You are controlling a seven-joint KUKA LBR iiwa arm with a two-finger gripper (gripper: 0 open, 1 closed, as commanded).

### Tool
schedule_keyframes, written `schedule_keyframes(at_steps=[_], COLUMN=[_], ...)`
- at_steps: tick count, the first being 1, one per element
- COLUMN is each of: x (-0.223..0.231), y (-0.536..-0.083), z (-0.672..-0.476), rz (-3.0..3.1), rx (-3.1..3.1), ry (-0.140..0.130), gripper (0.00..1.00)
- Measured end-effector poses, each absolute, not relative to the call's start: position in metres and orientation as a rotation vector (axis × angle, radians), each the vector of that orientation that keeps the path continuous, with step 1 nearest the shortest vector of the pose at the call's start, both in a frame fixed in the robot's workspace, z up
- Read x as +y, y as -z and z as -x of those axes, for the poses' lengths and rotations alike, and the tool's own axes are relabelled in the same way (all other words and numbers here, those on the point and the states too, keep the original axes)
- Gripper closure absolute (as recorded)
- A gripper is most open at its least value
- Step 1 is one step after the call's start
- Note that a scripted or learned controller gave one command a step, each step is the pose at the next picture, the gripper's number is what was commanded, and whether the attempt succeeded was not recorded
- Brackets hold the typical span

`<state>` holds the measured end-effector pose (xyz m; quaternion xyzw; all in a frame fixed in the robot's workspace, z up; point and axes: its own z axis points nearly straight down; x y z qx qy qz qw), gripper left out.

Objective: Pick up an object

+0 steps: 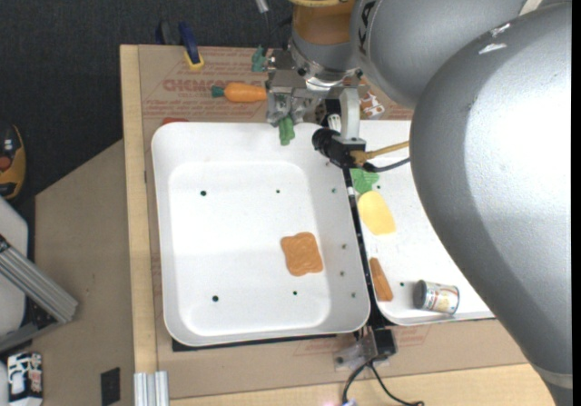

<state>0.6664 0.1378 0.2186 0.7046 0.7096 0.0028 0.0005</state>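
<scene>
The claw (289,118) hangs over the left bin's (182,241) twelve-o'clock rim; whether it is clenched or released, I cannot tell. Nothing looks lifted: the orange piece (301,253) lies at five o'clock, unpicked.

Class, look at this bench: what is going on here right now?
A grey robot arm reaches in from the right, its gripper over the far edge of the left bin. A brown waffle-like piece lies in that bin. The right bin holds a yellow piece and a small can.
</scene>
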Motion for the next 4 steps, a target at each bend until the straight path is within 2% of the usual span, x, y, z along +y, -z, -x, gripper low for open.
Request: schedule_keyframes(at_steps=[1,2,3,4], x=[0.232,0.208,0.226,0.225], y=[-0.205,-0.263,-0.304,-0.327], z=[-0.665,-0.608,-0.6,-0.557], rz=[-2.212,-2.223,-2.217,-2.22], rx=[2.233,2.222,2.223,2.226], ry=[-0.007,-0.001,-0.01,0.0], gripper=[1.0,1.0,1.0,1.0])
